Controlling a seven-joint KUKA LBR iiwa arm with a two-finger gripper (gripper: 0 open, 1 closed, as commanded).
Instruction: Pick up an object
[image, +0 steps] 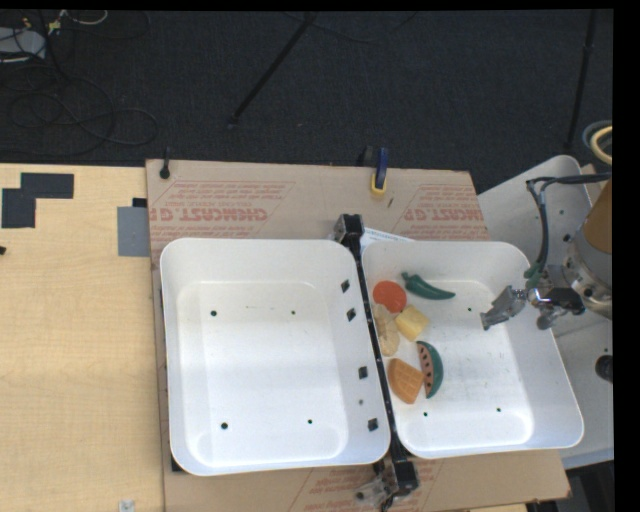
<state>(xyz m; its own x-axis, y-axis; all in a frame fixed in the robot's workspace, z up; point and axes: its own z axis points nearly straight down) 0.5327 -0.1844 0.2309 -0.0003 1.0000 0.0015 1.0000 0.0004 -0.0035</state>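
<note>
My gripper hangs over the right part of the right bin, its fingers spread open with nothing between them. Several toy foods lie along that bin's left side, a clear gap away to the gripper's left. A red tomato and a green pepper lie at the top of the group. Below them sit a yellow chunk and a pale beige piece. An orange wedge and a watermelon slice lie lowest.
The left bin stands beside the right one, parted by a black divider rail. Both rest on a cardboard sheet with a blue-yellow clamp at its far edge. The arm's cables rise at the right.
</note>
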